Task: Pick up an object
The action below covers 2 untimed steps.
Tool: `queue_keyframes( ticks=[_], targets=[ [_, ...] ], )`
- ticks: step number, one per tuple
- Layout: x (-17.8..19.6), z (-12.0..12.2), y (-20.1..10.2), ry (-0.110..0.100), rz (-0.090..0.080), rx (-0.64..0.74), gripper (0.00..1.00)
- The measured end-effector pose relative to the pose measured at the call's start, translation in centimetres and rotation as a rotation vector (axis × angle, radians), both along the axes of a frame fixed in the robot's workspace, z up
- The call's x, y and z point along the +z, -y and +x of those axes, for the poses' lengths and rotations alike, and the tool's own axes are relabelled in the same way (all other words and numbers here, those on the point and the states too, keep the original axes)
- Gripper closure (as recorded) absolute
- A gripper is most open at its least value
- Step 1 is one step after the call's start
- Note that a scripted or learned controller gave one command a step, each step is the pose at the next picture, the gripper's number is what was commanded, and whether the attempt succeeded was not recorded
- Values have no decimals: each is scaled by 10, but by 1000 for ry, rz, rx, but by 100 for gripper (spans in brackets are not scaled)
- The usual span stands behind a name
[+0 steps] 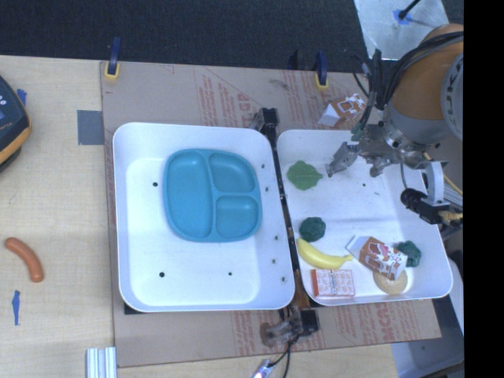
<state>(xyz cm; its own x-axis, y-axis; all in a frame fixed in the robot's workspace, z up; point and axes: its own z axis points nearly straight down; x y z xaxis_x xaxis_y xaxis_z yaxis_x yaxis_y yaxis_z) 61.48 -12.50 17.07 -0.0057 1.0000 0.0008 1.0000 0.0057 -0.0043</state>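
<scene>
The right bin [370,203] holds a flat light green piece [303,175], a dark green lump [313,228], a banana [323,254], a red and white carton [333,283], a red and white packet [382,257] lying over a round tan biscuit [394,283], and a small teal item [409,252]. My gripper [358,164] hangs over the back of this bin, to the right of the light green piece. It is open with nothing between its fingers.
The left bin [142,250] holds a blue divided plate [213,194]. A sausage [25,258] lies on the bench at the far left. A snack packet [342,110] sits behind the right bin. A black and yellow device [9,120] is at the left edge.
</scene>
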Motion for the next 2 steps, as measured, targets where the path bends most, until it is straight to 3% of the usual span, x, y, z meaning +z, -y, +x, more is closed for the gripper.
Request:
queue_keyframes(
  ticks=[1,2],
  targets=[
    [-67,-83,-18,-1,-1,-1,0],
    [-79,-136,-31,0,0,-1,0]
  ],
)
